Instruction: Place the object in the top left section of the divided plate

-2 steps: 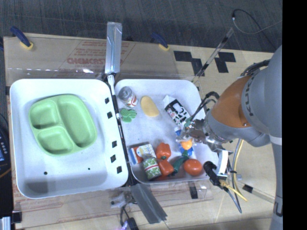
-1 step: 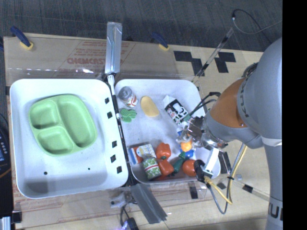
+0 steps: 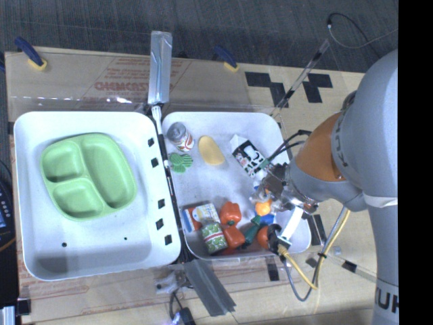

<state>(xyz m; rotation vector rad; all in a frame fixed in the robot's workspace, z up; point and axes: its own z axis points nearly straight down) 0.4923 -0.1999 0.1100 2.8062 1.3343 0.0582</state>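
A green divided plate (image 3: 86, 175) lies in the left white bin (image 3: 40, 256), with two small sections on its left and one large section on its right. My gripper (image 3: 267, 207) is low in the right bin (image 3: 223, 124), over a cluster of toy food near the bin's front right corner. Directly under it sit a small orange piece (image 3: 263, 209) and a red pepper (image 3: 230, 213). The arm's grey body and orange band (image 3: 318, 158) cover the bin's right rim.
The right bin also holds a silver can (image 3: 178, 135), a yellow lemon-like piece (image 3: 212, 150), a small green toy (image 3: 180, 161), a black-and-white carton (image 3: 247, 156), and small boxes (image 3: 206, 225) at the front. A metal divider (image 3: 160, 66) stands between the bins.
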